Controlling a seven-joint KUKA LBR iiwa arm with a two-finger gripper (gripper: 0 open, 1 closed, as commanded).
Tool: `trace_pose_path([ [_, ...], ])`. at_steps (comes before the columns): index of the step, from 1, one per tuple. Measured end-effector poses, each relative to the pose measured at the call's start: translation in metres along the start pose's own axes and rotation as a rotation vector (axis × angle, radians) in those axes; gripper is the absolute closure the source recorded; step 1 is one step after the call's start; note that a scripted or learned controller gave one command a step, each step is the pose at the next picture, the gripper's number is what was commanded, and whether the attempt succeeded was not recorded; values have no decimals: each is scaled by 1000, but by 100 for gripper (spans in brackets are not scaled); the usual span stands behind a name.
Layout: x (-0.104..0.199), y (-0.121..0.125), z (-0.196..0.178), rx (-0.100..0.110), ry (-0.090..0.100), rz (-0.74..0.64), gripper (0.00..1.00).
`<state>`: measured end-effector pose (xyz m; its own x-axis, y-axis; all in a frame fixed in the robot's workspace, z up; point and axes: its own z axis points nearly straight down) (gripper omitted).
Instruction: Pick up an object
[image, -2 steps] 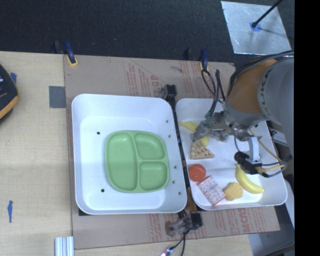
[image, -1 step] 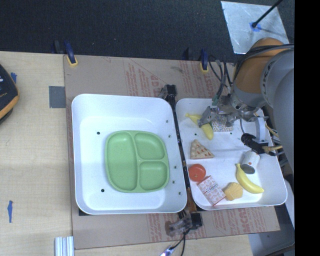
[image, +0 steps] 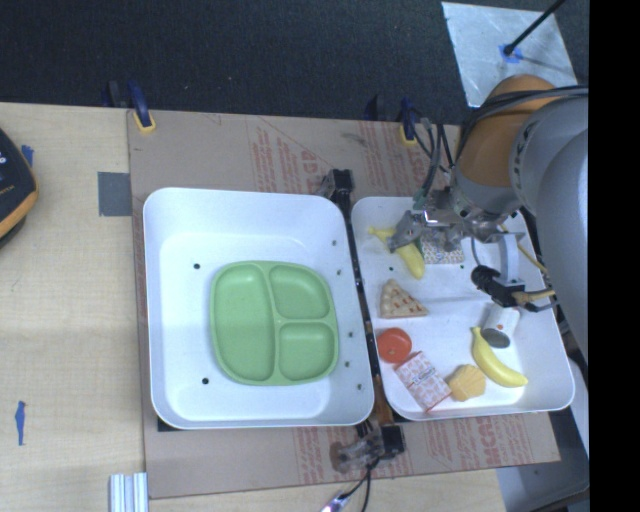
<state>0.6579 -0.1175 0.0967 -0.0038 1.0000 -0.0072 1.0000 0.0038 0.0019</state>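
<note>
Small yellow banana (image: 411, 259) at right bin (image: 540, 400) far-left corner, under gripper (image: 428, 226) | claw opening: cannot tell | green divided plate (image: 273, 322) centred in left bin (image: 170, 300)

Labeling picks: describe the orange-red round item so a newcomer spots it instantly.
Look in the right bin, along its left wall near the front. The tomato sits just below the pizza slice and above the snack packet. It is the only round red item there.
</note>
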Motion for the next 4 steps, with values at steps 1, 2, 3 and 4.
trace_pose_path([
  [1, 8, 0, 0, -1, 0, 0, 0],
  [2, 15, 1, 0, -1, 1, 0, 0],
  [3, 6, 1, 0, -2, 7, 0, 0],
  [4, 22, 1, 0, -2, 1, 0, 0],
])
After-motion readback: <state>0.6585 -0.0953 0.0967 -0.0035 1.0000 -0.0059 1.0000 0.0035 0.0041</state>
